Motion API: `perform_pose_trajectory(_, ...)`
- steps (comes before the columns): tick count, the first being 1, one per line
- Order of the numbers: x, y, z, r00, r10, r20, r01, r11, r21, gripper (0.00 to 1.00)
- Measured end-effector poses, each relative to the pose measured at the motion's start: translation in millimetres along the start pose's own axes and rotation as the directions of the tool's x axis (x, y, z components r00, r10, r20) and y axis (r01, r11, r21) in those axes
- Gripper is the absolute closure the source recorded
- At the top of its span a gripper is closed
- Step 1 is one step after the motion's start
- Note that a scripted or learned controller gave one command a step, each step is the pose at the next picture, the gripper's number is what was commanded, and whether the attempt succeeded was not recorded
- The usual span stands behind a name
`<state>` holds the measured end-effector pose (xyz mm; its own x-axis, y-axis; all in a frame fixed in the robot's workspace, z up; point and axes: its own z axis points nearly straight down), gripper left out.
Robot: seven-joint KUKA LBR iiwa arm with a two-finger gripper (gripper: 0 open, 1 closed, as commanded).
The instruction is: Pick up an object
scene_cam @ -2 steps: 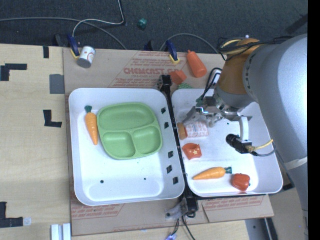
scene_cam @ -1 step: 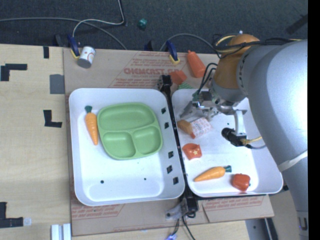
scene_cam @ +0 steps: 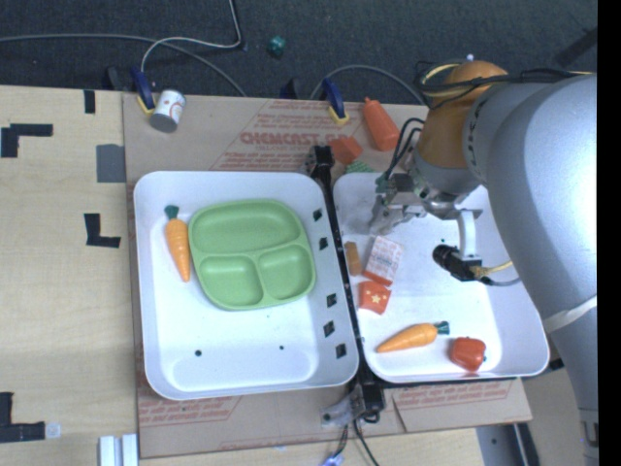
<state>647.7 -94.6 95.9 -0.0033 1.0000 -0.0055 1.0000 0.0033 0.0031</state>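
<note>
Since the pincer [scene_cam: 386, 210] hangs over the right bin [scene_cam: 505, 328]'s far left end, the nearest pick looks like the flat white packet [scene_cam: 385, 257] just below it. Probably light, crinkly, slippery; I'd pinch an edge. Can't tell if the pincer's released or clenched.

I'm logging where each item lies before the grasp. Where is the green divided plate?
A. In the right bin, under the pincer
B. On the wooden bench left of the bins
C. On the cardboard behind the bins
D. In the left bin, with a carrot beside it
D: the green divided plate lies in the left bin, with a carrot just to its left.
</note>
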Motion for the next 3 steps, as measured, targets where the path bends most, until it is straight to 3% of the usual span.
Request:
perform_pose_trajectory(1,0,0,1,1.0,0.0,0.001,0.0,1.0,0.001,0.0)
perform_pose_trajectory(2,-7,-11,10,1.0,0.001,-0.004,-0.001,1.0,0.001,0.0)
perform_pose_trajectory(3,-19,21,11,1.0,0.001,-0.004,-0.001,1.0,0.001,0.0)
